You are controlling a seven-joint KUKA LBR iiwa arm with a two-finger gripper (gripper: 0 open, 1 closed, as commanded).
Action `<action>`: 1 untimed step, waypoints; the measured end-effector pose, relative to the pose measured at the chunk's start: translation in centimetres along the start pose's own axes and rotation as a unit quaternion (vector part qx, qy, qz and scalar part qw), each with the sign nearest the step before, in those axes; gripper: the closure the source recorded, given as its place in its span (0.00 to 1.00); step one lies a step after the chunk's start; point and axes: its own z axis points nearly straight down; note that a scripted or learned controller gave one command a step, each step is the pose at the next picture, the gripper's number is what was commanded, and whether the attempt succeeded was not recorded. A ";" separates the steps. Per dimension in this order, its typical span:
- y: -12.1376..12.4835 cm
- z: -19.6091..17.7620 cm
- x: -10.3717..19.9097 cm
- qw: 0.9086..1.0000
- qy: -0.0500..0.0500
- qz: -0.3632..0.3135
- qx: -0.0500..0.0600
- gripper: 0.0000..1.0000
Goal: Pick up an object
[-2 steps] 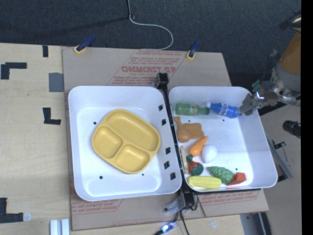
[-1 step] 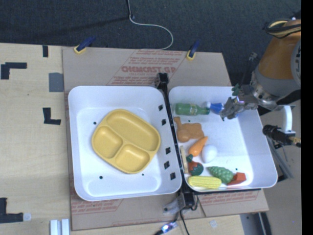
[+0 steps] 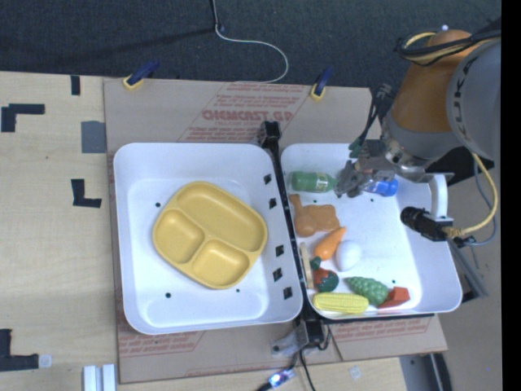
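1 grey arm (image 3: 456,96) with orange band, reaching in from the right over the right bin (image 3: 423,300), wrist bent down. Gripper (image 3: 356,179) low at that bin's far edge; finger spread hidden by the wrist, cannot tell, and nothing seen held. Green bottle (image 3: 312,182) just left of the tool, on its side, long axis left-right, pale end toward the gripper. Blue item (image 3: 383,188) just right. Nearer the camera than the tool: tan cookie (image 3: 315,217), carrot (image 3: 330,242), egg (image 3: 348,255), corn (image 3: 340,303). Yellow tray (image 3: 209,234) far left in the left bin (image 3: 138,300).

Gripper (image 3: 352,182) low, arm perhaps angled
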 end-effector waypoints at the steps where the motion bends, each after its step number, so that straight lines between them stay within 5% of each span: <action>1: -1.3 -0.5 5.2 1.000 0.000 0.000 0.000 1.00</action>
